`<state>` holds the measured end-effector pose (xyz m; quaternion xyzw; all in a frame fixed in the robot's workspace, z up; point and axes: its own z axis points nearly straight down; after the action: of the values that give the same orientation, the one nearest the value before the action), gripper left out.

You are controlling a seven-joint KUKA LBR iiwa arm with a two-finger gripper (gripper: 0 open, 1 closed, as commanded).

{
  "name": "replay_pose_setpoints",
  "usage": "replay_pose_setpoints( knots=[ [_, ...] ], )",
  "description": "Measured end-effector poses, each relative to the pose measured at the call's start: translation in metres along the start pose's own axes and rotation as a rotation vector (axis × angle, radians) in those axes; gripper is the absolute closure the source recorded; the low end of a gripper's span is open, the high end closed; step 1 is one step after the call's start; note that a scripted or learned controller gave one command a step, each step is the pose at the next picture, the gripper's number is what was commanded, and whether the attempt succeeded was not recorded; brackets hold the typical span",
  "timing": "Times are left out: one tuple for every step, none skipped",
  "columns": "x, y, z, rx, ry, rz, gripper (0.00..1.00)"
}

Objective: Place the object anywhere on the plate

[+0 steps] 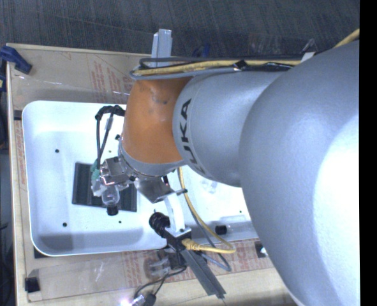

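Grey arm (271, 139) bulk looms nearest, its orange band (151, 123) above the left white bin (41, 171). Inside that bin, the claw (108, 193) sits over a dark flat plate (85, 185); its opening cannot be told. No grasped object is discernible.

1. The grey arm (271, 139) with its orange band (151, 129) reaches in from the right and covers most of the right bin (223, 203).
2. The gripper (108, 190) sits low over a dark flat plate (86, 183) in the left bin (48, 145).
3. Whether anything sits between the gripper's tips cannot be told.
4. A yellow cable (204, 244) loops near the bench's (67, 273) front edge.
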<state>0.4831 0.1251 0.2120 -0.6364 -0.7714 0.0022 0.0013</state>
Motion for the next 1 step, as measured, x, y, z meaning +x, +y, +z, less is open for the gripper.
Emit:
replay_pose_setpoints(
  knots=[
    [0.0357,0.0079,0.0825,0.004,-0.001,0.333,1.00]
  ],
)
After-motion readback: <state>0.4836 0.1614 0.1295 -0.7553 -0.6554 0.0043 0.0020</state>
